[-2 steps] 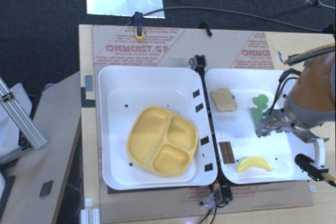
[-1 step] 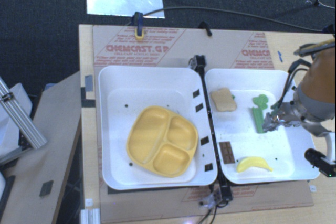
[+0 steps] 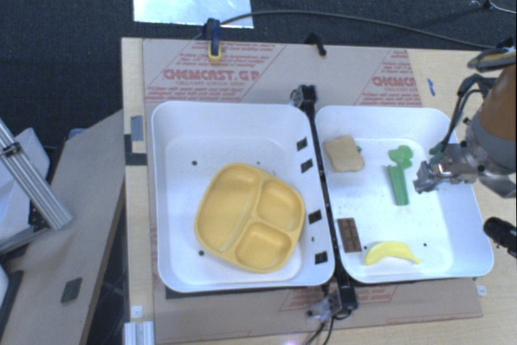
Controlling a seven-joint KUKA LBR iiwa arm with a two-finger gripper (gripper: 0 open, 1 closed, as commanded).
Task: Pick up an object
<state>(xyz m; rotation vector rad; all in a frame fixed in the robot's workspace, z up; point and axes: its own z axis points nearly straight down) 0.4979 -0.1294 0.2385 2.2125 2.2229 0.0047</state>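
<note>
The right bin (image 3: 464,250) holds a tan slice of bread (image 3: 344,153) at its back left, a green toy vegetable (image 3: 398,174) in the middle, a brown chocolate bar (image 3: 349,234) at the front left and a yellow banana (image 3: 391,254) near the front. My gripper (image 3: 426,178) hangs over the right bin, just right of the green vegetable and apart from it. Nothing shows between its tips.
A yellow divided plate (image 3: 250,216) lies in the left bin (image 3: 174,174). A black divider with clips (image 3: 317,182) runs between the bins. The arm (image 3: 493,141) enters over the right bin's right side. A metal rail (image 3: 32,182) lies off the bench at left.
</note>
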